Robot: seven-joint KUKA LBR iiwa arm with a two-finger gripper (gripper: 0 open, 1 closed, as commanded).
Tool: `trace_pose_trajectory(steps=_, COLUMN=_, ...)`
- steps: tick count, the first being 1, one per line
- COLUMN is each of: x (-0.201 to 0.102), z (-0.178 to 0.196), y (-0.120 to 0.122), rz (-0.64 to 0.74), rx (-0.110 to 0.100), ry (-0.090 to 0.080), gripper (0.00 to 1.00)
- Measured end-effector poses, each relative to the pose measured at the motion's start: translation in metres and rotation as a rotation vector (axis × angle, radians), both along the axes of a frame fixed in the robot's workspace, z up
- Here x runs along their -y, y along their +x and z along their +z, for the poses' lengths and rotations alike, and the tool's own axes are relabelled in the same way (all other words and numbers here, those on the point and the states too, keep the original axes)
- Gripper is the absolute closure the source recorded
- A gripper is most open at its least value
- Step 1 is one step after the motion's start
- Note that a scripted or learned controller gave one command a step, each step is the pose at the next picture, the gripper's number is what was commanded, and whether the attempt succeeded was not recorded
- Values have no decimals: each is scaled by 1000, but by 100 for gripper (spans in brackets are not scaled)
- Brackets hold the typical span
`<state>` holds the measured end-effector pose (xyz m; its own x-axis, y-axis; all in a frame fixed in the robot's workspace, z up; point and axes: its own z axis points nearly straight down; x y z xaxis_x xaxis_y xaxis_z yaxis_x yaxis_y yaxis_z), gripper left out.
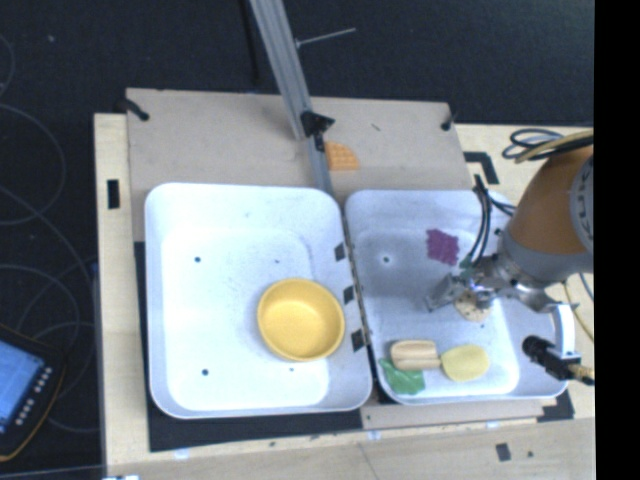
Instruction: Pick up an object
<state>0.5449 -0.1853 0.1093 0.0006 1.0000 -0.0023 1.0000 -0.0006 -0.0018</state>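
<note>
Camera view: tool (pixel 447 295) over right bin (pixel 400 218) (no legible writing anywhere).

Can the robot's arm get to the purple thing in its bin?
Probably yes. The purple thing lies bare on the right bin floor, nothing on top of it, and the gripper hangs close beside it over that bin.

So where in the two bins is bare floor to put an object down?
The left bin is bare all around the yellow bowl, most widely along its far and left sides. In the right bin, bare floor lies left of the purple piece. Its near edge is crowded: tan block, yellow lump, green scrap, with the tool just above them.
</note>
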Motion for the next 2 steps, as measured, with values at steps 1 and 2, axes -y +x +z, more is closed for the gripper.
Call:
trace_pose_trajectory(steps=1, x=2, z=-5, y=2, rz=-3, rx=8, ry=-2, gripper=0)
trace_pose_trajectory(steps=2, x=3, z=7, y=4, rz=-7, rx=13, ry=-1, gripper=100)
